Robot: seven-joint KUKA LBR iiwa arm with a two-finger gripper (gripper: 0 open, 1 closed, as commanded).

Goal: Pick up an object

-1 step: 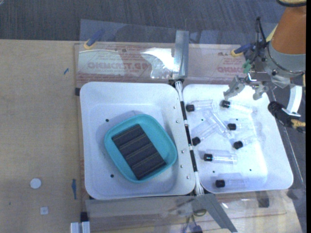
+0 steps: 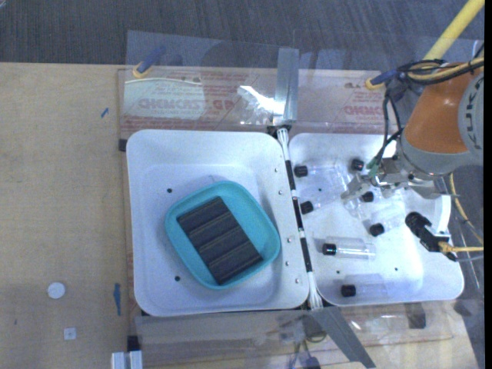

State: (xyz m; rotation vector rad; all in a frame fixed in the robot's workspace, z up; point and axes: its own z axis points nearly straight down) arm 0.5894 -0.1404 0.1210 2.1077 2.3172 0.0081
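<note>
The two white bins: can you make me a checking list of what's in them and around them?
Surface: tan bench bearing a left bin and a right bin, side by side.
Job's things: clear vials with black caps scattered in the right bin; teal tray holding dark ridged blocks in the left bin.
Clutter: nothing seen.
Grippers: gripper low over the right bin among the vials; grasp unclear.
Cables: black cables by the arm's orange band.
Surroundings: dark floor, yellow pole.
</note>
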